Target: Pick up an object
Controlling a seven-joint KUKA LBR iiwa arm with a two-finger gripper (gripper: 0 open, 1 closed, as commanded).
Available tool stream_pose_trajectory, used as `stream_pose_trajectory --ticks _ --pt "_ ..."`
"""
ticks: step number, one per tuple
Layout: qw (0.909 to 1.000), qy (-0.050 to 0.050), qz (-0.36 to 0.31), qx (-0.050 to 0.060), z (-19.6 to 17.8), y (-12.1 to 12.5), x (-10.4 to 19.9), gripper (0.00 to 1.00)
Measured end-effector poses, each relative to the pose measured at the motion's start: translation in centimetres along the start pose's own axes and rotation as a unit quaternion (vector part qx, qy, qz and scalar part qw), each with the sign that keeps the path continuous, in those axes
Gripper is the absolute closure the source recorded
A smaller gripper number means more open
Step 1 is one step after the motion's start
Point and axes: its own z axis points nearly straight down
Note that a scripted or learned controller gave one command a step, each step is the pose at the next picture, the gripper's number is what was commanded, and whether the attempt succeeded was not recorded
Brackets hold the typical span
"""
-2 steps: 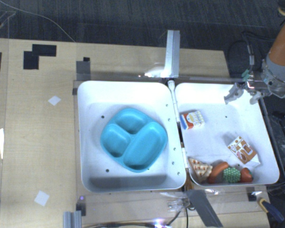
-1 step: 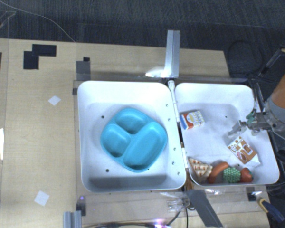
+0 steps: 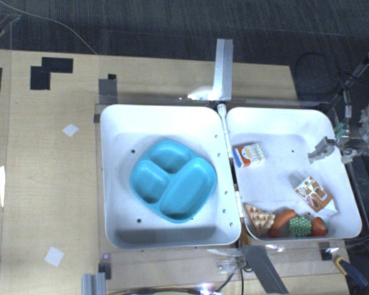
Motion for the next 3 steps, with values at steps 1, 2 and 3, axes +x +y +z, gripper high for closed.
stream_pose_trajectory --ticks 1,2,3 --pt "1.0000 0.000 0.000 0.000 0.0 0.0 0.0 0.00" --pt "0.9990 0.000 -0.044 0.000 11.1 -2.8 2.0 0.00" --pt "0.9973 -0.002 -0.073 -0.005 11.6 -5.3 1.6 0.00"
